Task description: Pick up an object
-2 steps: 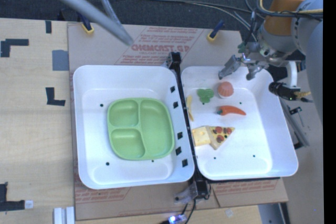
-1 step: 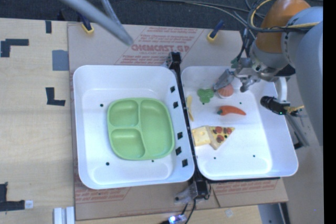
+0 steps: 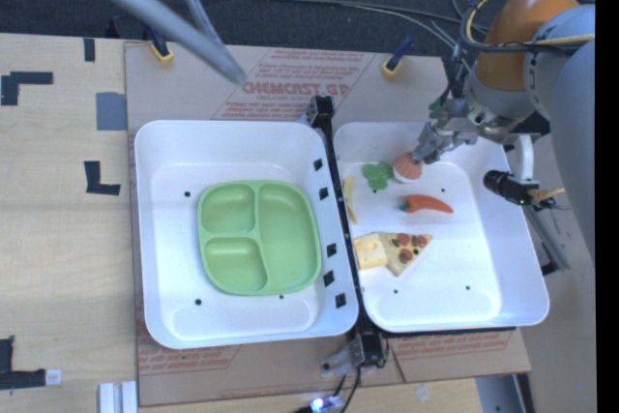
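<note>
Where jaws [image 3: 418, 160] descend, pink toy [image 3: 407, 169] sits touching (right bin [image 3: 503, 295]).

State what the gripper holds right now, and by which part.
Cannot be told. The gripper is down in the right bin, directly over a small pink-orange piece beside the green toy, but a grip on it isn't visible.

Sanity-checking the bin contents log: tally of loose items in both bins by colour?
Green: 2, divided plate, small leafy piece
Red-orange: 1, pepper
Pink: 1, round piece at the gripper
Yellow: 1, pizza slice
Total: 5
</note>
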`<control>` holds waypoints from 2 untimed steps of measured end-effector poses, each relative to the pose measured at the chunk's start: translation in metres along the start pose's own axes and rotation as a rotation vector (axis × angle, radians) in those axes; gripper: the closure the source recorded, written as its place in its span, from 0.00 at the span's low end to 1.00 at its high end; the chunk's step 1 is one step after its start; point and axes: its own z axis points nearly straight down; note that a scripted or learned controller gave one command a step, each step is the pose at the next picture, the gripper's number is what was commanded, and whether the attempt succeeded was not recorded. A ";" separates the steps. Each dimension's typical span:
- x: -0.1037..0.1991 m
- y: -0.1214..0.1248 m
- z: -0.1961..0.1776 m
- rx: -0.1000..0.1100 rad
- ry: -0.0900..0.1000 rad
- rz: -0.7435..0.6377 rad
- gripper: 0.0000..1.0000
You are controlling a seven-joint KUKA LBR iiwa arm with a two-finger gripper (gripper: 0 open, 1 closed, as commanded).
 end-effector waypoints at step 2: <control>-0.002 -0.007 -0.109 -0.003 0.002 0.001 1.00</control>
